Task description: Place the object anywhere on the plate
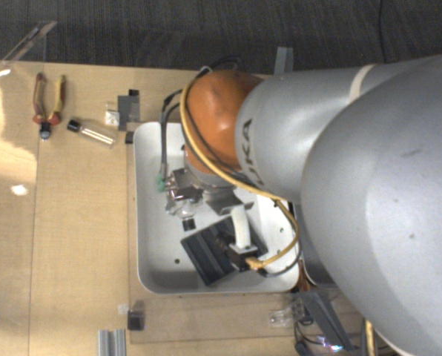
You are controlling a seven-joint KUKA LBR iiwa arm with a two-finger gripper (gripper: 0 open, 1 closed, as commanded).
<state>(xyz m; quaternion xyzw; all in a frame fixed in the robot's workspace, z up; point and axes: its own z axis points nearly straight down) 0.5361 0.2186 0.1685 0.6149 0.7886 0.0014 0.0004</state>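
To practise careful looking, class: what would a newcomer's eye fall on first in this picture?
The huge grey robot arm looms at the right, its orange band bent over the white bin in the middle. On the wooden bench at the upper left lie a pair of pliers and a small clear tube beside them.

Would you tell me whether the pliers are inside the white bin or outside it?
Outside: the pliers lie on the wooden bench, left of the white bin, apart from it.
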